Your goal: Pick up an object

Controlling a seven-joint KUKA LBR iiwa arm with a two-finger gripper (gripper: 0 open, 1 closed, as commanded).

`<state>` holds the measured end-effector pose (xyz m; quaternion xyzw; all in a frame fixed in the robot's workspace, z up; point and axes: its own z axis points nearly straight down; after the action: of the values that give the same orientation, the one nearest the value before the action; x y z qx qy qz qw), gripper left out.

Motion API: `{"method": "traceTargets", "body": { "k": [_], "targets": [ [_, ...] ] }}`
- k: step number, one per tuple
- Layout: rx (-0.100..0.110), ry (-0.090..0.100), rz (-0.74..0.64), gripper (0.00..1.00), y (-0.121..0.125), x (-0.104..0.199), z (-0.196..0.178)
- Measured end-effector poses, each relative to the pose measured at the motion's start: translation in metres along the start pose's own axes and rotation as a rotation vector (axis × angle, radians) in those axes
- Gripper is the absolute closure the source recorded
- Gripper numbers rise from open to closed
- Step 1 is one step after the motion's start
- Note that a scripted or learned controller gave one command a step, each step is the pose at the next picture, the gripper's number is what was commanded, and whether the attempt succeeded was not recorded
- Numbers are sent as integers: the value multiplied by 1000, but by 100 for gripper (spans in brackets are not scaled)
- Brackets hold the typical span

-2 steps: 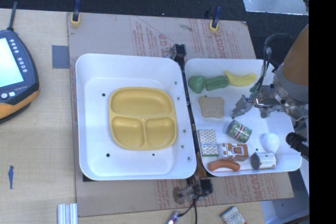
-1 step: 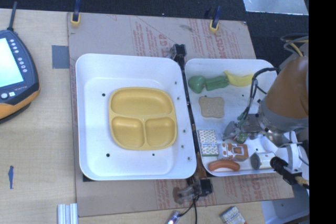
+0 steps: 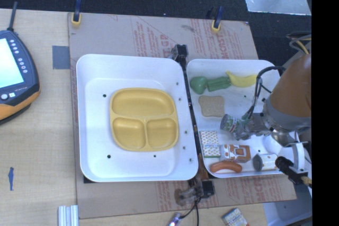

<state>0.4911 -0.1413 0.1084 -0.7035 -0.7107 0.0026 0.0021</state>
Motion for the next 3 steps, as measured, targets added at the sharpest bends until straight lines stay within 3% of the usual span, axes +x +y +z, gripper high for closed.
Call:
{"method": "traceTargets", "body": {
  "k": [1, 2, 3],
  "targets": [
    [0, 0, 0, 0, 0, 0, 0],
    [-4, -1, 3, 0, 48, 47, 13],
    [-3, 1, 6, 0, 74, 46, 9]
  ]
}}
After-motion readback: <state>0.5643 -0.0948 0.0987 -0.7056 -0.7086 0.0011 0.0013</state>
